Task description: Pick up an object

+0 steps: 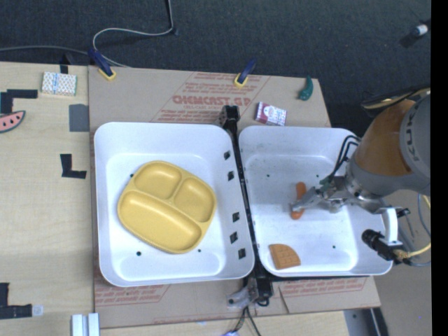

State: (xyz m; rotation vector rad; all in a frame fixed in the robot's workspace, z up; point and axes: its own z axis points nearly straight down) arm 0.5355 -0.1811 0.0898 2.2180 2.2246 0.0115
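Observation:
In the right bin (pixel 280 145) a small orange carrot-like piece (pixel 299 190) lies near the middle. My gripper (pixel 299 206) reaches in from the right, low over the bin floor, its tips right at the near end of that orange piece. A tan toast-like slice (pixel 283 256) lies near the bin's front wall, apart from the gripper. The left bin (pixel 112 145) holds a yellow divided plate (pixel 166 205).
The arm's grey body and orange band (pixel 385 152) hang over the right bin's right side. A small printed packet (pixel 269 113), a green clip (pixel 306 88) and yellow clamps (pixel 245 75) lie on the cardboard behind the bins.

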